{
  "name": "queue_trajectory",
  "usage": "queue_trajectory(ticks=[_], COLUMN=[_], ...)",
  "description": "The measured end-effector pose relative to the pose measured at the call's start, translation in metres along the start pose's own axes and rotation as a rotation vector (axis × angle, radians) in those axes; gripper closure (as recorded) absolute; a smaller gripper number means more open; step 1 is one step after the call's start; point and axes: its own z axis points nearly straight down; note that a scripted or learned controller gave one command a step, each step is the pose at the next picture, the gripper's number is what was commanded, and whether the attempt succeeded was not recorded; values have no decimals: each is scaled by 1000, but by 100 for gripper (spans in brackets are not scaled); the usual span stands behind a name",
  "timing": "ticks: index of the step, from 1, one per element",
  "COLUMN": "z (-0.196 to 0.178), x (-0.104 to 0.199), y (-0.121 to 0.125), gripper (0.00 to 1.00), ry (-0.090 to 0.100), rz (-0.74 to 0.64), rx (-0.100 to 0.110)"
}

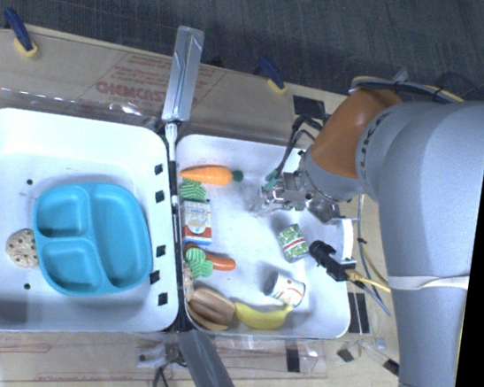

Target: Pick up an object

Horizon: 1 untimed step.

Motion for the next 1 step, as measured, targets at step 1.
queue_trajectory(ticks=[1], z=[-1], x=[1], y=[1], gripper=[0], ry=[1], rz=[-1], rx=[-1])
